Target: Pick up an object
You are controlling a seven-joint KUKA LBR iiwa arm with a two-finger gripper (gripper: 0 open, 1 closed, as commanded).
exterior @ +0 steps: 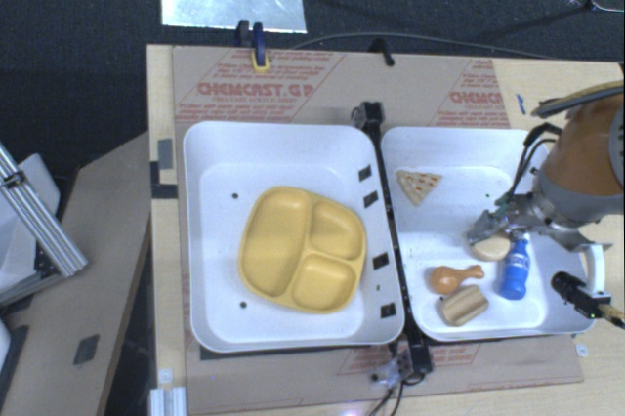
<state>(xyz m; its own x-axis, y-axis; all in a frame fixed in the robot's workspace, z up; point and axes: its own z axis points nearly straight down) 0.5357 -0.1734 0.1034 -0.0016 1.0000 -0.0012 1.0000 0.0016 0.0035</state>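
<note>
Grey two-finger gripper [491, 233] low in right white bin [459, 160], over pale round piece [491, 248] beside blue plastic bottle [516, 270]; finger state unclear, cannot tell.

2 glossy white plastic bins [283, 145]; smooth matt yellow plastic tray [303, 248].

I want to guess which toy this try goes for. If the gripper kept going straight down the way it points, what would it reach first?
Most likely the pale round piece lying right under the gripper; the blue bottle stands just beside it, and depth is hard to judge.
</note>
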